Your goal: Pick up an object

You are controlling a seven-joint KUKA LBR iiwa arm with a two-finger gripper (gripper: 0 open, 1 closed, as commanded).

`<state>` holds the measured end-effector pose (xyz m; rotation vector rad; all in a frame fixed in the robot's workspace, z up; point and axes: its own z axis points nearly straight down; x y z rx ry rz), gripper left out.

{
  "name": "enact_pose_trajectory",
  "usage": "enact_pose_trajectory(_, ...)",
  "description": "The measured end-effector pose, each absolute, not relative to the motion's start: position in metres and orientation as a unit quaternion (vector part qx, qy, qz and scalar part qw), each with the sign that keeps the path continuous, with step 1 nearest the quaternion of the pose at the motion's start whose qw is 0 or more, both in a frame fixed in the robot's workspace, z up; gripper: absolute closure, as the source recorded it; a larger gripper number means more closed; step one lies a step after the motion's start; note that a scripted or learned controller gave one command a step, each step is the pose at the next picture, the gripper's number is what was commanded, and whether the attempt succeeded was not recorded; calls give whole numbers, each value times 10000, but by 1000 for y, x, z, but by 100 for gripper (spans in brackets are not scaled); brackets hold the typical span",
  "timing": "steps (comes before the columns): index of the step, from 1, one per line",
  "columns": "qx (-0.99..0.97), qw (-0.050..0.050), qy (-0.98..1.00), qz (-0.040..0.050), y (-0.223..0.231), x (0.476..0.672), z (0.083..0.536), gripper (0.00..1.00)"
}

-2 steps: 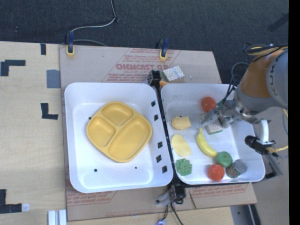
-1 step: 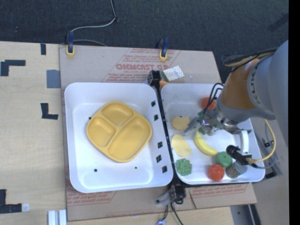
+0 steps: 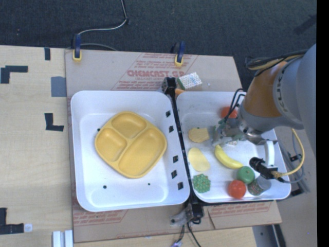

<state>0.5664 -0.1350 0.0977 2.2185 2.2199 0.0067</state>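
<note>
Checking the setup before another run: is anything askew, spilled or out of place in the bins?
Nothing looks spilled or damaged. The yellow divided plate lies rotated in the left bin, not square to its walls; the toy foods all sit inside the right bin.

Left bin (image 3: 82, 153) has just the divided plate (image 3: 130, 143), roughly mid-bin. Right bin (image 3: 205, 101) holds the rest: two flat pieces by the divider, one (image 3: 198, 135) behind the other (image 3: 199, 160), w/ the banana (image 3: 226, 157) right of them. Front edge, l to r: bumpy ball (image 3: 201, 182), tomato (image 3: 237, 189), can (image 3: 257, 186), w/ the apple (image 3: 246, 174) just behind.
</note>
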Motion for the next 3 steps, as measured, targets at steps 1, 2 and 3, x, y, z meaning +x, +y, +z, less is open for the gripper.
enact_pose_trajectory(1, 7058, 0, 7084, 9, -42, 595, 185, 100)
enact_pose_trajectory(2, 7064, -6, 7078, -5, -43, 594, 184, 0)
enact_pose_trajectory(3, 7072, -2, 7070, -14, -145, 555, 131, 0)
